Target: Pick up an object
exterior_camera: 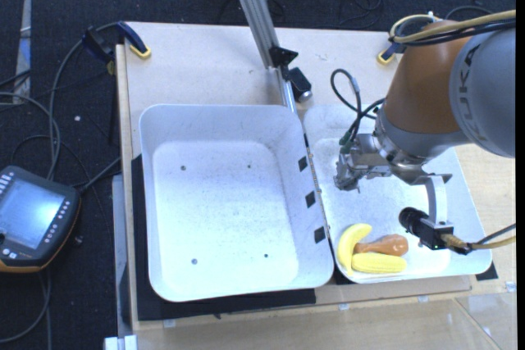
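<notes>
**Three pieces huddled in the near corner, gripper above and behind them**

The candidates lie in the right bin [472, 213], packed against its near rim: a yellow banana [352, 240] curving on the left, a yellow corn cob [378, 263] lying flat along the rim, and an orange-brown piece shaped like a drumstick [385, 245] resting between and just above them. All three touch or nearly touch, so they read as one small heap. They look smooth and rounded, probably light plastic play food, which I judge likely to slip or roll if pinched off-centre.

The gripper [348, 174] hangs over the bare far part of the same bin, near the wall shared with the left bin [221, 201], clear of the heap and carrying nothing. From this slanted view its working end is a dark, tangled shape, and whether it is spread or closed I cannot tell.

To do the approach well, the arm should travel toward the near rim and pick one piece rather than the cluster. The banana seems the best choice, its outer side being free. Coming down across its narrow width, away from the rim, should limit the risk of nudging its neighbours
</notes>
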{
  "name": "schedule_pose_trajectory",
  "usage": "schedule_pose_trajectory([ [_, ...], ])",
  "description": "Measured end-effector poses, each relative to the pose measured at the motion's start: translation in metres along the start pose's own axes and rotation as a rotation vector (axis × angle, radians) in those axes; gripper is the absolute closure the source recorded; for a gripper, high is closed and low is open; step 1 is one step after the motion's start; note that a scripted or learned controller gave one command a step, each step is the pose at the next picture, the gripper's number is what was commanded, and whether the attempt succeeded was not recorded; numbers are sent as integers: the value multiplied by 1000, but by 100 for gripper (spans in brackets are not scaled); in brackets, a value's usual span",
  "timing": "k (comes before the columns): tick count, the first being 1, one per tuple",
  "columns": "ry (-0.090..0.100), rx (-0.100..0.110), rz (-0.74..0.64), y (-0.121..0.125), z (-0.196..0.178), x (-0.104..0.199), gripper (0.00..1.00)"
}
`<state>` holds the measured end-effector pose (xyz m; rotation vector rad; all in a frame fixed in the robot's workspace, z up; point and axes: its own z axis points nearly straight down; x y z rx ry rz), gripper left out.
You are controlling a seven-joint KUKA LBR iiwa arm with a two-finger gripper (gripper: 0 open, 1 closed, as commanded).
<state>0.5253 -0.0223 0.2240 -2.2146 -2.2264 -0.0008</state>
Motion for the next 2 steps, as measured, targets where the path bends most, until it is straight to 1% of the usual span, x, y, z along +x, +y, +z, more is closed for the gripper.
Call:
schedule_pose_trajectory([
  [1, 0, -1, 1, -4, -13, 51, 100],
  [2, -1, 0, 1, -14, -2, 104, 100],
])
